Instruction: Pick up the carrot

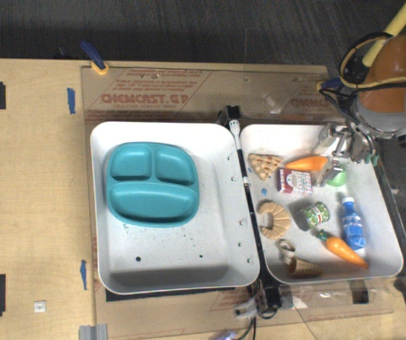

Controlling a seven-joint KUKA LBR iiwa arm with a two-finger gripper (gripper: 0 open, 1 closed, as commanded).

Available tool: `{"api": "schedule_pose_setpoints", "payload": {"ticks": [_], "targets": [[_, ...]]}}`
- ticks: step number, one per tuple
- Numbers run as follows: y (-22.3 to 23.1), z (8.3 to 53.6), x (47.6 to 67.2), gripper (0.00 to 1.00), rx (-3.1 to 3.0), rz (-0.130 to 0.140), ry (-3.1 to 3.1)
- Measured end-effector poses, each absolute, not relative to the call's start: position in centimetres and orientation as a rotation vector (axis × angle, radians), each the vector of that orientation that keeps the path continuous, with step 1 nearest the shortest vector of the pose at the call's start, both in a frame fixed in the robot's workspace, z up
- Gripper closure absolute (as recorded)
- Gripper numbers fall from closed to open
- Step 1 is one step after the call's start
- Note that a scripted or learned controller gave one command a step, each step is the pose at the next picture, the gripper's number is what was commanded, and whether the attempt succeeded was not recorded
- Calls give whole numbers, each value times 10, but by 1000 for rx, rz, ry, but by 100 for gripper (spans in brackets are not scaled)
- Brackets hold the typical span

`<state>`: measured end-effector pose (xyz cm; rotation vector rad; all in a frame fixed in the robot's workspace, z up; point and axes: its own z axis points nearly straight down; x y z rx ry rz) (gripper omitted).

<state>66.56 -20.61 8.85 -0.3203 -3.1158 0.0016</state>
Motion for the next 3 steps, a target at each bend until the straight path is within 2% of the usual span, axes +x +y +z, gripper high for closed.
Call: {"api": "schedule_pose_setpoints", "payload": {"ticks": [1,2,3], "targets": [[-208,88,658,0,-784,-4,-3039],[-225,143,529,0,-1161,0,-2924],[-186,94,488,0,-685,0,-3074]]}}
